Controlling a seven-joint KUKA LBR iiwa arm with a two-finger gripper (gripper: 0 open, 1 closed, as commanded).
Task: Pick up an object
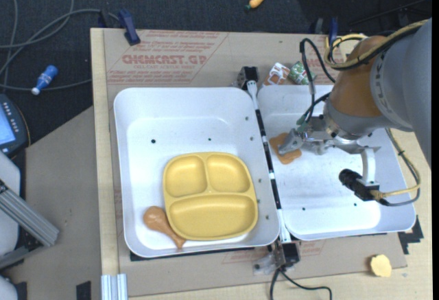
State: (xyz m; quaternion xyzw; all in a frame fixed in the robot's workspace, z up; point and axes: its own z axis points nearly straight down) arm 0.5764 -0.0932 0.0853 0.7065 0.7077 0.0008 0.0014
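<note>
Red printed lettering on the brown cardboard sheet (171, 55) under the two bins reads "CHEMCAST GP". Smaller red lines of print sit above and below that name, too small to read. No other text is legible.

A small flat tan-brown piece (285, 147), shaped like a bit of toy food, lies in the right bin (329, 220) close to its left wall, in the upper part of the bin floor. In the left bin (137, 120) a yellow three-compartment plate (209, 195) rests flat, and an orange-tan toy drumstick (163, 224) lies against the plate's lower left edge, its thin end pointing right.
</note>
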